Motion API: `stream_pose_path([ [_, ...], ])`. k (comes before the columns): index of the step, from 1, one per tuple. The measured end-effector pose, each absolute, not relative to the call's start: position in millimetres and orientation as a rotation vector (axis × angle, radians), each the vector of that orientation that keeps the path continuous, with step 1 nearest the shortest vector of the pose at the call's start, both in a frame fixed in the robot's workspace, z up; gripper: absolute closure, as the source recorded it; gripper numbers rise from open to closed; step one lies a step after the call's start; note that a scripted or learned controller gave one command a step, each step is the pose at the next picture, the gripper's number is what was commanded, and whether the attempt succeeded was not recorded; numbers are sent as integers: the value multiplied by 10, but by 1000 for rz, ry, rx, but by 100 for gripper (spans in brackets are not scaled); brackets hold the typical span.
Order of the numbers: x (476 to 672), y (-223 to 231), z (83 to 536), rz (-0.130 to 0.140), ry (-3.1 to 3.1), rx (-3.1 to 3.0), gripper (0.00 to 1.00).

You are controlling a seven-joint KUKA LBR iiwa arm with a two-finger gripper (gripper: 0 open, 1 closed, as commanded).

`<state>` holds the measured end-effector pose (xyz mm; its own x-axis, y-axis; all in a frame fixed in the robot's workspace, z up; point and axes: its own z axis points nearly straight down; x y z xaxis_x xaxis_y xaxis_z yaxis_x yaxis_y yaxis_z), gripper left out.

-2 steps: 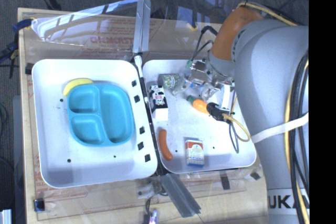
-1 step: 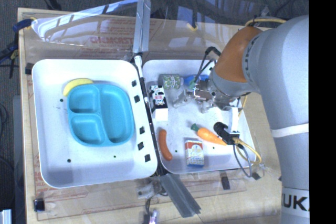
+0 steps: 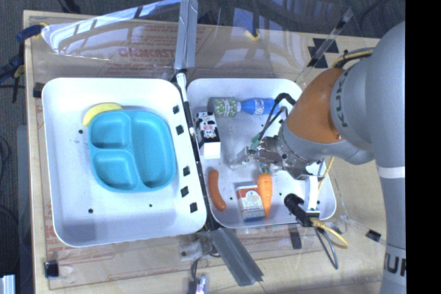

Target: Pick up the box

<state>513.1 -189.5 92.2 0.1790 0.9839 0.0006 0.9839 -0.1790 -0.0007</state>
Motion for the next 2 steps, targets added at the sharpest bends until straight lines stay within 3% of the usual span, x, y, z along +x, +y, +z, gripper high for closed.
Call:
stream_pose_path([
  [1,4793,-2016,931,-5,-2107,-2333,0],
  [2,4813,-2017,1035,-7,-2116,-2328,100],
])
